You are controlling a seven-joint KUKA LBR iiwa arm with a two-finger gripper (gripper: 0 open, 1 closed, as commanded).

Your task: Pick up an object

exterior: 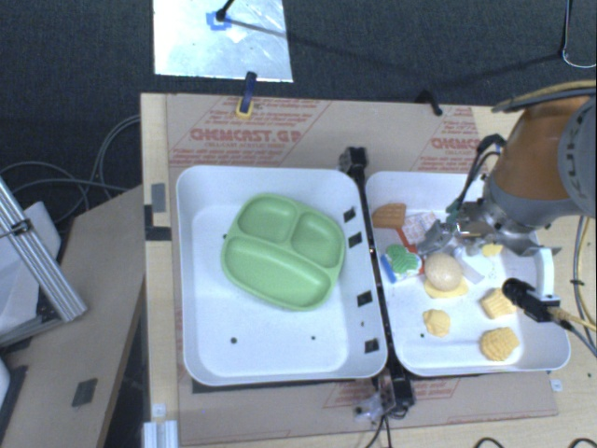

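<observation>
Camera view: nothing is lifted yet; the fingers [438, 239], whose spread cannot be told, are lowered beside the bun [443, 273].

A robotics lab: a table [280, 124] protected by printed sheeting, loose cables [112, 143] trailing over dark carpet [75, 54], and aluminium framing [37, 259] beyond the table's left edge.

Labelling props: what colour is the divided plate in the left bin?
Light green divided plate, seen in the camera view.
</observation>
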